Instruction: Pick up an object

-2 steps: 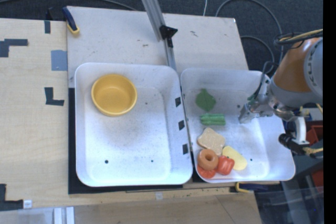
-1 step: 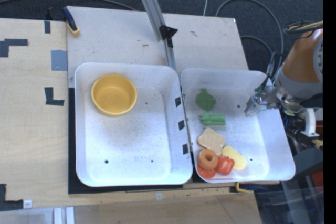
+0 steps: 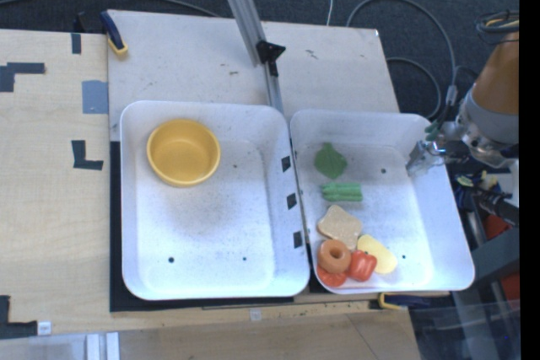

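The jaws hover over the right bin's right wall; whether they stand wide or narrow cannot be told, and nothing shows between them. Within this bin, well apart from the jaws, lie a green broccoli piece, a green bean bundle, a bread slice, a doughnut, a red pepper and a yellow piece. The left bin on the counter holds a yellow bowl.
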`<action>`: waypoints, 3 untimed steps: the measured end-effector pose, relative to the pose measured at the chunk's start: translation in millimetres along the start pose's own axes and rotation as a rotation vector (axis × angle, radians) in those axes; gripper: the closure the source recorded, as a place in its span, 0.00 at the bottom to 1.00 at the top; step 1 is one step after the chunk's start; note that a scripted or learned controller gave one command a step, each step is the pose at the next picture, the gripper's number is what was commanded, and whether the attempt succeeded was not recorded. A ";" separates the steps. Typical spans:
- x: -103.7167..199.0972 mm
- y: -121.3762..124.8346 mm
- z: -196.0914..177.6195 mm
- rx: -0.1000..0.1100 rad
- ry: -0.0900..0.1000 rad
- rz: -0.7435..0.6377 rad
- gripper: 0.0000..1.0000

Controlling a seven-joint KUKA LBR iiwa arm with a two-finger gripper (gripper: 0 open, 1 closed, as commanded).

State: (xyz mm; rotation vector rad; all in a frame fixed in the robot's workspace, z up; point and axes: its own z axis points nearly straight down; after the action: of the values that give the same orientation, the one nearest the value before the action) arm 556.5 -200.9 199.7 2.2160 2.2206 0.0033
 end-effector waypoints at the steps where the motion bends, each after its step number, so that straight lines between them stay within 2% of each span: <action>1: 0.5 0.9 -22.6 0.003 0.001 0.000 1.00; 2: 46.2 1.9 -16.2 0.006 0.003 -0.003 1.00; 3: 104.6 4.6 -26.8 0.005 0.004 -0.006 1.00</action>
State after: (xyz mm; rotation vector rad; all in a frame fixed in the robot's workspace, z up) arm 560.8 -96.3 226.4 2.2141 2.2316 0.0021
